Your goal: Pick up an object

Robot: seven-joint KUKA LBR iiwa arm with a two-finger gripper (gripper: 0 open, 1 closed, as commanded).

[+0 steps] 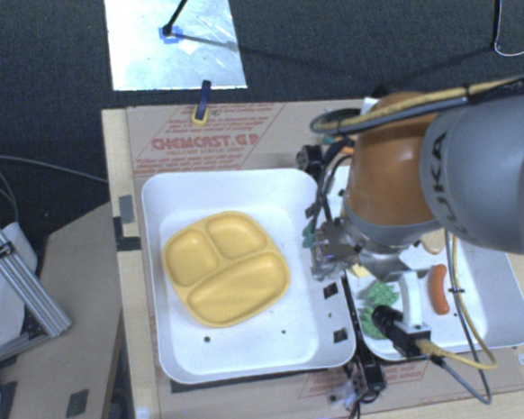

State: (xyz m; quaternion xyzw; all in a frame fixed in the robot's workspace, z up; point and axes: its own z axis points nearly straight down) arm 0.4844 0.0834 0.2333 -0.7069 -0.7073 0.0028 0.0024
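Yellow plate (226, 266): a pale yellow tray of rounded outline with three compartments, two smaller ones toward 11 and 1 o'clock and one long one toward 5 o'clock; smooth, glossy, lying flat and slightly turned.
Plate's place: in the left bin (192, 359), a little toward 10 o'clock of that bin's middle, with bare white floor all round it.
Right bin (514, 320): at 3 o'clock of the left bin, its edge touching or just beside it; much of it is covered by the arm.
Orange sausage-shaped piece (439, 289): lies in the right bin, lengthwise from 12 to 6 o'clock.
Green leafy piece (378, 292): also in the right bin, at 9 o'clock of the orange piece, partly under the arm.
Arm (476, 178): grey with an orange band, reaching in from 3 o'clock and hanging over the seam between the two bins.
Gripper (323, 255): over the right edge of the left bin, at 3 o'clock of the plate and apart from it.
Grip state: cannot be told; the wrist hides that part.
Cardboard sheet (220, 135): under the bins, printed in red.
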